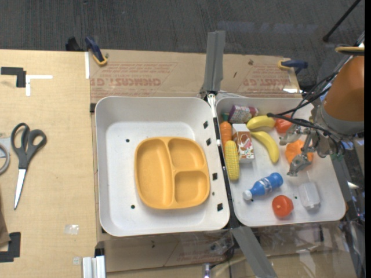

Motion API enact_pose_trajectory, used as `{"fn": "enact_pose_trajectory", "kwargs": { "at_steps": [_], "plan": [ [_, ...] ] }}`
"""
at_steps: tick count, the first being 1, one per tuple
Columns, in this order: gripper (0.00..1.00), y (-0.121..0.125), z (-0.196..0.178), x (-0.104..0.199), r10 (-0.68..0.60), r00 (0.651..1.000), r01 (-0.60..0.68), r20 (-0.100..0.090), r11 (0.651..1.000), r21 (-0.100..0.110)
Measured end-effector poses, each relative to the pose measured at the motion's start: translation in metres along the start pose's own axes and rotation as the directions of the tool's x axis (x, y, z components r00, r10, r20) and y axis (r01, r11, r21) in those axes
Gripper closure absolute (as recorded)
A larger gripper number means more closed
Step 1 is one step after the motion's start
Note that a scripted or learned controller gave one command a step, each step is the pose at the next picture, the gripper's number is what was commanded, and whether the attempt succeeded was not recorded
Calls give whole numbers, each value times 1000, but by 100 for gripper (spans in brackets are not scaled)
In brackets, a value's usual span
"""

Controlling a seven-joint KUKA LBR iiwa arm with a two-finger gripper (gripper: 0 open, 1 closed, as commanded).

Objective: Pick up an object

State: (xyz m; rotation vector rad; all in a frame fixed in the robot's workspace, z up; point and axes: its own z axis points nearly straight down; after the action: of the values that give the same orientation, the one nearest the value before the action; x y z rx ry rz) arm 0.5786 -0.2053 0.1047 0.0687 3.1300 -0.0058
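Observation:
The right bin [327, 213] holds several toy items. Among them are two bananas [268, 145], a corn cob [232, 160], a carrot [225, 133], a juice carton [244, 146], a purple can [243, 112], a blue bottle [264, 186], a red tomato [282, 206] and a pale grey block [309, 194]. My gripper [300, 161] hangs low over the bin's right half, just beside a small orange piece [293, 149]. The grey block lies a little in front of it. Whether anything is held is hidden by the wrist.
The left bin [110, 213] carries a yellow divided plate [172, 171]. Scissors [23, 155] lie on the bench far left. Blue clamps [96, 50] sit at the back edge. The arm's orange band [348, 91] looms over the right bin's far right corner.

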Motion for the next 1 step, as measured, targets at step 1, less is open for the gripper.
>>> {"fn": "enact_pose_trajectory", "kwargs": {
  "at_steps": [1],
  "plan": [
    [100,0,-11,-2,0,1000,0,6,1000,2]
  ]
}}
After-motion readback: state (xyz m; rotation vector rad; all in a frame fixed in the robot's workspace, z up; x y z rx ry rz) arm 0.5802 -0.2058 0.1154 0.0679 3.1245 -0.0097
